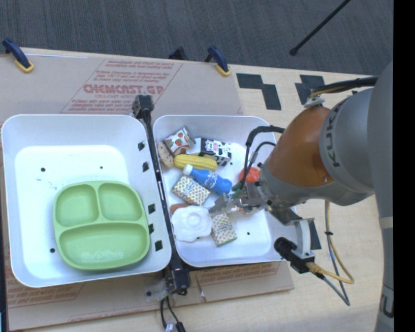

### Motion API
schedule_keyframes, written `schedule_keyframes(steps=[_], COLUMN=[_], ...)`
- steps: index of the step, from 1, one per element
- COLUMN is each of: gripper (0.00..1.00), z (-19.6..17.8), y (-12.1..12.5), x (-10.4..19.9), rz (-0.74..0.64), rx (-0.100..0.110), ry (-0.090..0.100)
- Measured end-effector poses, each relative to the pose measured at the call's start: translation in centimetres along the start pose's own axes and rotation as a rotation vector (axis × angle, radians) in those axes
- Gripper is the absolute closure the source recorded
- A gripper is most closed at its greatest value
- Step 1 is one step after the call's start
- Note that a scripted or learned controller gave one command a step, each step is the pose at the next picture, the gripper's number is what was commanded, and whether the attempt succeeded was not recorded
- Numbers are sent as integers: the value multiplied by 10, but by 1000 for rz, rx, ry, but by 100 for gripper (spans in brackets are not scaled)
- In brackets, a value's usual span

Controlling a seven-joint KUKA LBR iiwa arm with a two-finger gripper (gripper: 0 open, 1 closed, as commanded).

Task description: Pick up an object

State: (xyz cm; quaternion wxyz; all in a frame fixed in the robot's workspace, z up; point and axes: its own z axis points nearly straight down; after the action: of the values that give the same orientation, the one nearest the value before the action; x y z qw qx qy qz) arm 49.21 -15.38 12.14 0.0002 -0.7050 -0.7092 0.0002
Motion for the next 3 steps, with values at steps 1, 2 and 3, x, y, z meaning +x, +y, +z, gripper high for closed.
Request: schedule_keyframes(steps=[1, 2, 3], gripper=[100, 100, 100], z=[-10, -95, -23], y=[1, 73, 131], x=[-1, -5, -22], rz=[-5, 1, -1], rx=[0, -1, 2], ry=[-3, -1, -1])
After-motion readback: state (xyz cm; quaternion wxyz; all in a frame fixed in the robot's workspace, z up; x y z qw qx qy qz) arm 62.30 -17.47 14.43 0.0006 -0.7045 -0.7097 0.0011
